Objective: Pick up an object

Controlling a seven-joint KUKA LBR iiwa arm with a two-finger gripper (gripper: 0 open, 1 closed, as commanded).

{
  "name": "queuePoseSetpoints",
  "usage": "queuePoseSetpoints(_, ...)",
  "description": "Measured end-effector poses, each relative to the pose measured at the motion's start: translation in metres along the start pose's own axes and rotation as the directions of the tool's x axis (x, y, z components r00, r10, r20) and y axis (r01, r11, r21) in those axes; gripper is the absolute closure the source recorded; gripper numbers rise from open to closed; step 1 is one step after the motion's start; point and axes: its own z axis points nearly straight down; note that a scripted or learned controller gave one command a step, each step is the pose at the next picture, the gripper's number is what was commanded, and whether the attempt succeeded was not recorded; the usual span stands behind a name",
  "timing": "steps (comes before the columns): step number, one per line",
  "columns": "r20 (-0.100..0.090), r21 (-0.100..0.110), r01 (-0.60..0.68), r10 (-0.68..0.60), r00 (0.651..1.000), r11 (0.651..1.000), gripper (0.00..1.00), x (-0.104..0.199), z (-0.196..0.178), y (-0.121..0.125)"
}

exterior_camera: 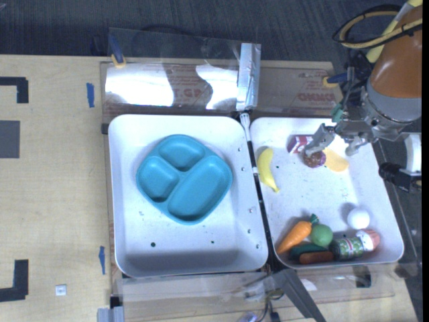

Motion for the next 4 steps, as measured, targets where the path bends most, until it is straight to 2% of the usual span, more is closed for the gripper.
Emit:
queuePoseSetpoints(1, 0.002, 0.002, -0.182, 0.182, 0.983, 0.983, 0.00, -0.025, 0.084, 0.069)
queuePoseSetpoints(2, 0.002, -0.009, -0.150, 0.150, 0.989, 0.989, 0.00, -0.086, 0.163, 0.061)
queuePoseSetpoints(3, 0.006, -0.035, -0.149, 0.150, 0.989, 0.988, 1.00, -0.088, 0.139, 0.068)
queuePoseSetpoints(4, 0.001, -0.012, -0.052, 0.052, 0.999, 0.999, 1.00, -0.027, 0.050, 0.022)
